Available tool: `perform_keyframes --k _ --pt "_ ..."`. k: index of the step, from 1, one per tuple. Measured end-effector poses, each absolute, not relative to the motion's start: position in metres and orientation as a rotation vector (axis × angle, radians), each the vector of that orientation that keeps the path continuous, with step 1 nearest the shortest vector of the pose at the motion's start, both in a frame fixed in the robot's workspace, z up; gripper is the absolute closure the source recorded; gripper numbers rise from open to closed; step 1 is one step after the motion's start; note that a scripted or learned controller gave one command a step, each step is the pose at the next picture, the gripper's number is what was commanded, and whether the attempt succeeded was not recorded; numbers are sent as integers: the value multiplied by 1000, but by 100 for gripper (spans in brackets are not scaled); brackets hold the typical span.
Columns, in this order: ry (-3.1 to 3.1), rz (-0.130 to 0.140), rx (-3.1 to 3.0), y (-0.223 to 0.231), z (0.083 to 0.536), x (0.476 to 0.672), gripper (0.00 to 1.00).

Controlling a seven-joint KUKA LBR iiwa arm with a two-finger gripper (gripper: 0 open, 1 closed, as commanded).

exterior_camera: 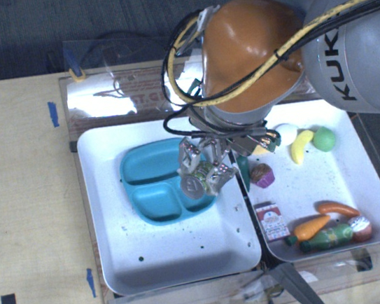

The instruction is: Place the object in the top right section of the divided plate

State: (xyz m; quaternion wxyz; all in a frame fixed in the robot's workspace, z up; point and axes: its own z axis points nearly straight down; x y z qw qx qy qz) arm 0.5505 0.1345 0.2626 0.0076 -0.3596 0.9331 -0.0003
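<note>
The blue divided plate lies in the left white bin, towards its back. My gripper hangs over the plate's right side and hides the sections there. Whether anything is in it I cannot tell, since the metal parts blur together. The orange wrist band and the grey arm cover the bins' back middle. A dark green item sits just right of the gripper, at the wall between the bins.
The right bin holds a purple item, a yellow banana, a green lime, a red box, a carrot, a green bottle and a red sausage.
</note>
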Motion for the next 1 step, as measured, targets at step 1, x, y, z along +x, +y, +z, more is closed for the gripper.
perform_keyframes --k 1 --pt "2771 1 -1470 108 292 499 100"
